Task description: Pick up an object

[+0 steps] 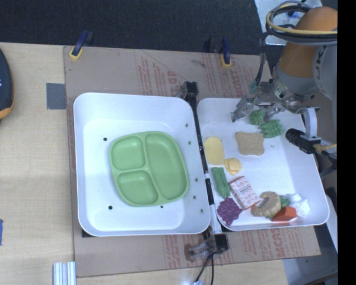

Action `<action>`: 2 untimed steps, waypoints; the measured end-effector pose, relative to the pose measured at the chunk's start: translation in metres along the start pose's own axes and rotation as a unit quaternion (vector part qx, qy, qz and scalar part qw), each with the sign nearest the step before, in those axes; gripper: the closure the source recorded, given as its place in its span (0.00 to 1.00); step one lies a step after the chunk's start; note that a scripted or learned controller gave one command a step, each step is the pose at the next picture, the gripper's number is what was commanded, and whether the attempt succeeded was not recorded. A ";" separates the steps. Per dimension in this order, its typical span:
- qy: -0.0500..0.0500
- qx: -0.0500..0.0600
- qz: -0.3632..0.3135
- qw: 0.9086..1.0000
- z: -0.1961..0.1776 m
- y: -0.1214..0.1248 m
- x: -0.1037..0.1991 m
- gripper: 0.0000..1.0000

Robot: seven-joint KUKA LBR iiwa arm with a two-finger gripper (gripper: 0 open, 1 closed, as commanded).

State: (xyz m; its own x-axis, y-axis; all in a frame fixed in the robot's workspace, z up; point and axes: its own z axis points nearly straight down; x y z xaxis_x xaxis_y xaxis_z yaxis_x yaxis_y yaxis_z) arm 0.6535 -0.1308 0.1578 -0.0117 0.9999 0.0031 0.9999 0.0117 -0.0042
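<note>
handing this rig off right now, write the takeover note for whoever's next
Claw: low over the far end of the right bin, beside the green broccoli-like toy. Its fingers look spread, with nothing seen between them.
Things: all the small items lie in the right bin: tan bread slice, yellow piece, green pod, red-and-white packet, purple grapes, and a cluster at the near corner. The left bin holds the green divided plate.
Done: no pick yet.
Left: close on an object, likely the green toy, and lift it.
</note>
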 end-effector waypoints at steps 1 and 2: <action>-0.002 0.001 0.006 1.000 0.043 0.000 -0.063 0.00; -0.002 -0.001 0.003 1.000 0.029 0.002 -0.061 1.00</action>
State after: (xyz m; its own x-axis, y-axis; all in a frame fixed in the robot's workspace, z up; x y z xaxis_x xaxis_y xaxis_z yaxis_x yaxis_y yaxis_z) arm 0.6560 -0.1915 0.1282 -0.0057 1.0000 -0.0015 1.0000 0.0056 -0.0029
